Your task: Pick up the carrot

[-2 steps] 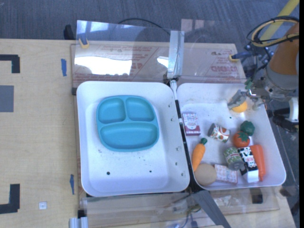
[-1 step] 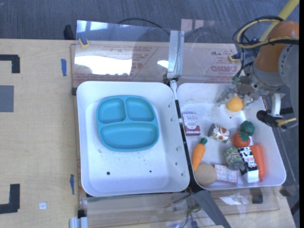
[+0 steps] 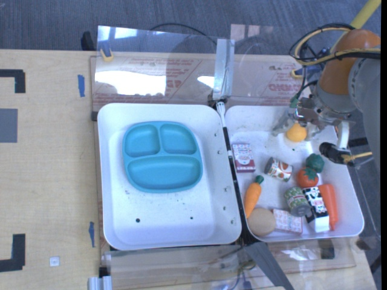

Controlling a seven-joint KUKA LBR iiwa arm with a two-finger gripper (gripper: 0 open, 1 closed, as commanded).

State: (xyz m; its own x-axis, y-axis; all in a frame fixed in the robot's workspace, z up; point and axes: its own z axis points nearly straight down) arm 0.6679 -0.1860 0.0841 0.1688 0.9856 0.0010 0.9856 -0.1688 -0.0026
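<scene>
Camera view places the jaws (image 3: 300,121), whose state cannot be told, at the right bin's (image 3: 354,225) far edge beside a yellow object (image 3: 296,133), with the carrot (image 3: 252,197) well apart toward the near-left, so the approach step remains: travel there and descend.

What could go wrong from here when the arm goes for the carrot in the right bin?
1. The carrot lies against the bin's left wall, so the gripper may have little room to get around it.
2. A beige ball sits right at its tip and could be nudged or picked instead.
3. The gripper is at the far end of the bin near a yellow toy, so it must cross over the other items to get there and might knock them.
</scene>
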